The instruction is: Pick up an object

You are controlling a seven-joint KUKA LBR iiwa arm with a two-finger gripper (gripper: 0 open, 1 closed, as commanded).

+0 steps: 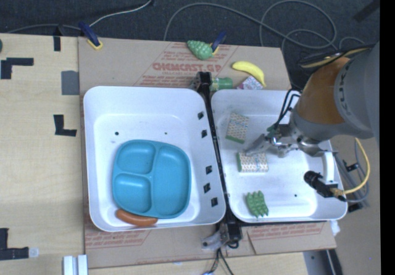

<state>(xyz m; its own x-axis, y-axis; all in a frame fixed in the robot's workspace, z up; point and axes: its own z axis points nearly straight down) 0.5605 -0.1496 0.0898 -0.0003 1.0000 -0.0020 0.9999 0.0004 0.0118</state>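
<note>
The right bin holds a tan and green patterned square near its back, a white chequered block in the middle and a green knobbly piece near the front. My gripper reaches in from the right and hangs just above the white chequered block, between it and the patterned square. One thin grey finger points left toward the bin's middle. Nothing shows held between the fingers.
The left bin holds a blue divided plate with an orange sausage at its front edge. Behind the bins lie a green toy, a yellow banana and a small packet. Cables run across the back and by the arm.
</note>
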